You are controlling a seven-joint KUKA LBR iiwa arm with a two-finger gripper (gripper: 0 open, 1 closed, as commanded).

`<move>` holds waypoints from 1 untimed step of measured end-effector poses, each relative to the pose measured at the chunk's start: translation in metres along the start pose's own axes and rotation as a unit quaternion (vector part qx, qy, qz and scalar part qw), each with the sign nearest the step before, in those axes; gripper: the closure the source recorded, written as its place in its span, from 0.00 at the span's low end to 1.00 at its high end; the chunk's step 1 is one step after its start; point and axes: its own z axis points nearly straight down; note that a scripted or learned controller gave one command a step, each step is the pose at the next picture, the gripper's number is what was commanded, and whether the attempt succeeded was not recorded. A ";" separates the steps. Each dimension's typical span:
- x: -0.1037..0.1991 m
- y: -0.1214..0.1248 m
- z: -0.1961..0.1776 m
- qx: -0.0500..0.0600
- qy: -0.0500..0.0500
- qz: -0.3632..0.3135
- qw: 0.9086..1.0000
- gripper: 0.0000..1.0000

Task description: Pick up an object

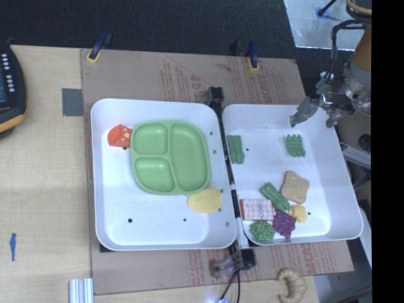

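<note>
While the claw (314, 111) hangs at about 1 o'clock over the right bin (334, 175), I see nothing between its two tips, and they seem spread a little, in a narrow opening. No object is chosen yet, so I judge that the pick is only starting.

Nearest to the claw is the small green ridged piece (295, 145), below it towards 6 o'clock and lying alone on bare white floor. I think this is the safest target. The long green piece (235, 148) at 9 o'clock of the bin lies just beside the wall next to the left bin (101, 169), so one tip could hit the rim there and push the piece away.

Greater risk is at 6 o'clock, where the tan cracker (295, 186), the green pod (275, 196), the red and white packet (257, 208), the purple grapes (284, 223) and the broccoli (262, 231) crowd together, some touching. A descent there may close on two things, or slide off a flat one. These flat toys give little height to catch.
</note>
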 end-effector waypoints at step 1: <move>-0.037 0.046 0.082 -0.002 -0.002 0.000 1.000 0.00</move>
